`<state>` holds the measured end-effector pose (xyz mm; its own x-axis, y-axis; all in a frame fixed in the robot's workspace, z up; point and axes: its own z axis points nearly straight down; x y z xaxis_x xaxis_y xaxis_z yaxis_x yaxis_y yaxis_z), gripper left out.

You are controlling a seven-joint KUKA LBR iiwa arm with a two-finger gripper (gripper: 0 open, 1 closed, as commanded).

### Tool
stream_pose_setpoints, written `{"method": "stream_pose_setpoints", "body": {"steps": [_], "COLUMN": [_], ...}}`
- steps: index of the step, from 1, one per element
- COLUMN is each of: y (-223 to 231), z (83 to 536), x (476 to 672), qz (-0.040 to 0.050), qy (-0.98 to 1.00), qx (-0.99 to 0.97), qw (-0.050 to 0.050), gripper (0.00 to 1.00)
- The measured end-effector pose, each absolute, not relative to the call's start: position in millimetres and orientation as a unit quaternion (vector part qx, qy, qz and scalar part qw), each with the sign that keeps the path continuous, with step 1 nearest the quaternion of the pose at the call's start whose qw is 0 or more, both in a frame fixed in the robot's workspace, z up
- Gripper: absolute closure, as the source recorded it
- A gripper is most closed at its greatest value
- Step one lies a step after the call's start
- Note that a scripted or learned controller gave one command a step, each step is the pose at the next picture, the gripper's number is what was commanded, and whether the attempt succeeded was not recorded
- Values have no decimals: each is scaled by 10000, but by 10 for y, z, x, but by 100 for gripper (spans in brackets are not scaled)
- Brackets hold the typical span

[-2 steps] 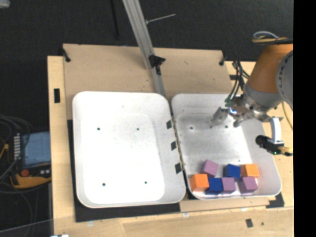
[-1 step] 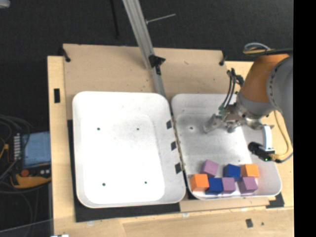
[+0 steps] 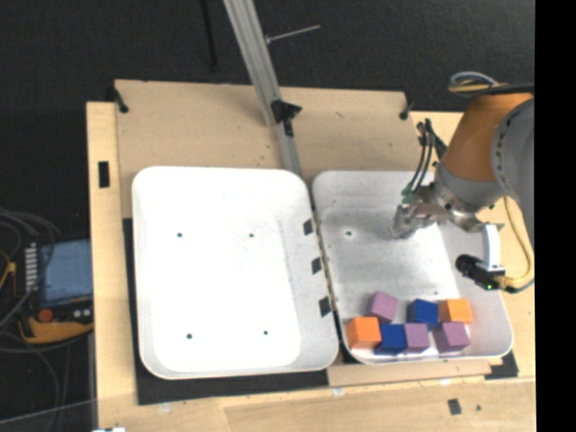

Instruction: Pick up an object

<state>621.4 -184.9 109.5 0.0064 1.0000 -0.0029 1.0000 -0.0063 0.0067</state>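
White right bin (image 3: 360,196) holds the blocks (image 3: 409,324), bunched along its near edge, several touching. Gripper (image 3: 407,222) hangs over bare bin floor, well apart from them, holding nothing; finger state cannot be told. Likely staged above before descending.

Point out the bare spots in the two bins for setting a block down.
The left bin is bare throughout. In the right bin, the far half, between the gripper and the divider, is free. Its near edge is crowded with blocks.
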Motion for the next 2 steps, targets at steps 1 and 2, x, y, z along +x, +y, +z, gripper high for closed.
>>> {"method": "stream_pose_setpoints", "body": {"steps": [1, 2], "y": [-1820, -1744], "z": [1732, 2230], "x": [6271, 6319], "qz": [24, 23], "qy": [7081, 7087], "qx": [7061, 7055], "qw": [36, 34], "gripper": [100, 100]}}
